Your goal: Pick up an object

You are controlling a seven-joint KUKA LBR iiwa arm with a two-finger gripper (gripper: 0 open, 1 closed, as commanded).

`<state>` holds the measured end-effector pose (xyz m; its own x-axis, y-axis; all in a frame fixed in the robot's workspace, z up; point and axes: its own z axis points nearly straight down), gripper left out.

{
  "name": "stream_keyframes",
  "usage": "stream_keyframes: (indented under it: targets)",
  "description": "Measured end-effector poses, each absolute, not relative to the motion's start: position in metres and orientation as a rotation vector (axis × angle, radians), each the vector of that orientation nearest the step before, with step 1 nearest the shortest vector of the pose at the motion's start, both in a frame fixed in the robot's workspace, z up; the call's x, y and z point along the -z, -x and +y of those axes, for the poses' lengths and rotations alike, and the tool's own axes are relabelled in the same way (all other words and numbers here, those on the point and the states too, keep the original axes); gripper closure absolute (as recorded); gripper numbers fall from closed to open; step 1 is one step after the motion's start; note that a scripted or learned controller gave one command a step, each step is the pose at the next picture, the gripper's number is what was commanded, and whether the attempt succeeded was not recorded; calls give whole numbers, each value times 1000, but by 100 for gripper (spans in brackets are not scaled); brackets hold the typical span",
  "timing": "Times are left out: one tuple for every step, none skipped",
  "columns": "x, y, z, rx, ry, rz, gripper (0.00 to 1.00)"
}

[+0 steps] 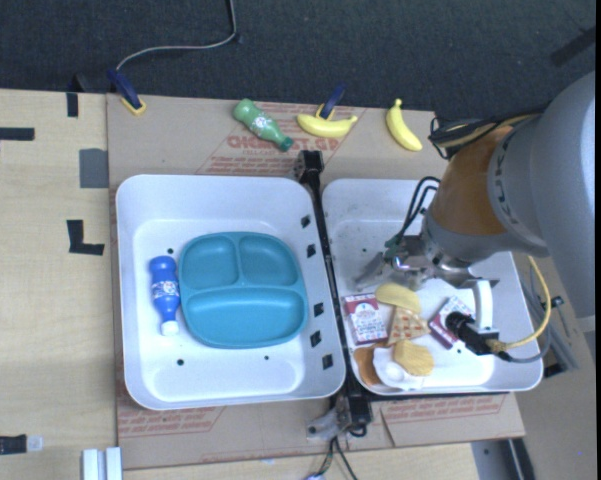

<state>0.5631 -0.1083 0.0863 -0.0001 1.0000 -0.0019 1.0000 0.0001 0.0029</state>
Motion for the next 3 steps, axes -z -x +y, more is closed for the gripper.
stream_keyframes:
  targets:
    - [-87, -541, -105, -5, -2215, 2216, 0]
    - [-130, -614, -154, 1, -2220, 2220, 0]
    - [-86, -563, -114, 0, -2221, 2222, 0]
